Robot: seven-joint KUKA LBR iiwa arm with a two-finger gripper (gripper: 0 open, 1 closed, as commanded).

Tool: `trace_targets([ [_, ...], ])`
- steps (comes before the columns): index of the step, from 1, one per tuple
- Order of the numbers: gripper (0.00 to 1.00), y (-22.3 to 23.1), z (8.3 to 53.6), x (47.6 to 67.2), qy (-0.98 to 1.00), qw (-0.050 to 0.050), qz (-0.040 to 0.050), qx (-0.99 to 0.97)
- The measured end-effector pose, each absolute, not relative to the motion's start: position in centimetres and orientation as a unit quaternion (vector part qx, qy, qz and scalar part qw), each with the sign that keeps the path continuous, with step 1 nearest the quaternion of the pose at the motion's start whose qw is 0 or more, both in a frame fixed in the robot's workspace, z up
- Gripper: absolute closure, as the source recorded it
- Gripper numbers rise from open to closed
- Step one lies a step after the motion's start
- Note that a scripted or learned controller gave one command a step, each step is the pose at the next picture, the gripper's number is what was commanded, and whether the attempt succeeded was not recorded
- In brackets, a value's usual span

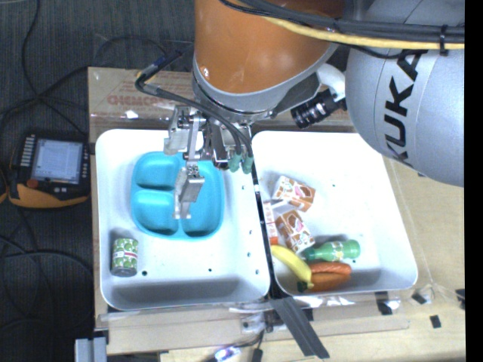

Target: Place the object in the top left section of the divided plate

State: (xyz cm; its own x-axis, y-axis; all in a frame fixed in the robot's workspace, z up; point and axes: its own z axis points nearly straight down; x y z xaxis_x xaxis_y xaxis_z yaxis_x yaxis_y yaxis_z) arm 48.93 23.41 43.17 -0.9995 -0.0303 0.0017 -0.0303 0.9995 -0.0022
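A grey KUKA arm (407,74) with a broad orange band (256,29) reaches in from the right and hangs its two-finger gripper (189,191) over the light-blue divided plastic plate (162,194) in the left shallow white bin (106,202). One metal finger (186,191) points down over the plate's right-hand section; whether the gripper is open or closed cannot be told from this angle, and no item can be made out between its tips. A small green-labelled can (124,256) stands upright near the left bin's lower left corner, apart from the plate. In the right white bin (392,225) lie two small brown-and-white cartons (293,193), a yellow banana (290,264), a green bottle (332,250) and a hot dog in a bun (329,274), grouped close together. A black handheld controller with a lit screen (53,164) rests on the dark floor left of the bench.
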Motion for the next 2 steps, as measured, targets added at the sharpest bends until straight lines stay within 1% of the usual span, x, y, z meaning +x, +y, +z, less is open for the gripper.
trace_targets([
  [1,0.00,23.3,33.6,50.6,-0.997,0.002,0.0015,0.083],
  [2,0.00,23.4,42.0,50.2,-0.986,0.001,0.0007,0.169],
])
